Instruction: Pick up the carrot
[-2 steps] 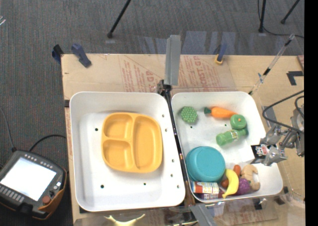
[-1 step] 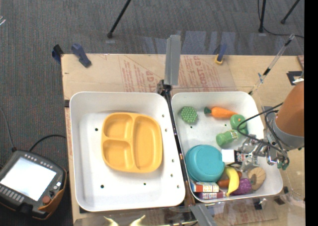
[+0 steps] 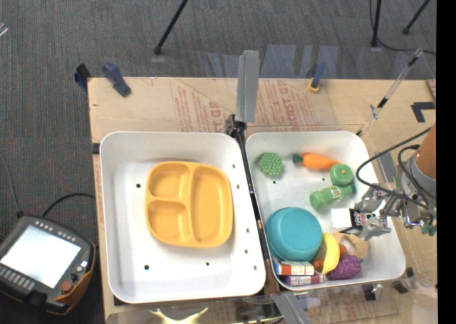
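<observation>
The carrot (image 3: 318, 162), orange with a green top at its left end, lies near the far edge of the right bin (image 3: 356, 143). My gripper (image 3: 367, 217) hangs low over the right side of that bin, well to the near right of the carrot and apart from it. Nothing orange shows at the gripper. The grey arm with its orange band enters from the right edge.
In the right bin lie a green bumpy ball (image 3: 270, 164), a green bottle-like toy (image 3: 333, 191), a teal bowl (image 3: 294, 233), a banana (image 3: 330, 251), purple grapes (image 3: 346, 268) and a small box (image 3: 296, 269). A yellow divided plate (image 3: 189, 203) sits in the left bin (image 3: 121, 173).
</observation>
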Available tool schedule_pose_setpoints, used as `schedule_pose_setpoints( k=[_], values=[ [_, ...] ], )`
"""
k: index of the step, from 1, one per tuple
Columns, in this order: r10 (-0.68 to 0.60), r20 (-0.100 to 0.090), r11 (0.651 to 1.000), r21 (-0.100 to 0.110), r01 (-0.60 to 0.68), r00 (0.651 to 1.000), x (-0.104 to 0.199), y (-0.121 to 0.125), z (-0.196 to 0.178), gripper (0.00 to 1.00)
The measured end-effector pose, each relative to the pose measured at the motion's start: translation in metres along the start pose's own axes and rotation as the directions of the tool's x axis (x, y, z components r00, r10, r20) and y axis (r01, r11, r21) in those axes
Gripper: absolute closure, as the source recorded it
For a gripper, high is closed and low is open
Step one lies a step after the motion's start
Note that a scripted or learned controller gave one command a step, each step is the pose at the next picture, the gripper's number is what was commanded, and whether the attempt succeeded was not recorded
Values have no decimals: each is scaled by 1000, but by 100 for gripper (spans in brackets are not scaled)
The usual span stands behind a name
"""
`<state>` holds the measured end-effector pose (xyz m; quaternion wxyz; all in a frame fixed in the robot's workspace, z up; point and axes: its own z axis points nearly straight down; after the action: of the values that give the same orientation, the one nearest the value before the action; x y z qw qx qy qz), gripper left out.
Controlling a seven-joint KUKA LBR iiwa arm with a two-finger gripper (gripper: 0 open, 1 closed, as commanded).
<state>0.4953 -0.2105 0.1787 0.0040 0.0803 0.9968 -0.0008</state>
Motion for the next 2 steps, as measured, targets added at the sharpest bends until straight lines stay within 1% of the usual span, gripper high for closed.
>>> schedule_pose_setpoints(
  k=[1,2],
  values=[
    [-85,2,996,0,85,996,-8,2,-84,100],
    [-20,-13,1000,-4,20,1000,18,0,-36,100]
  ],
)
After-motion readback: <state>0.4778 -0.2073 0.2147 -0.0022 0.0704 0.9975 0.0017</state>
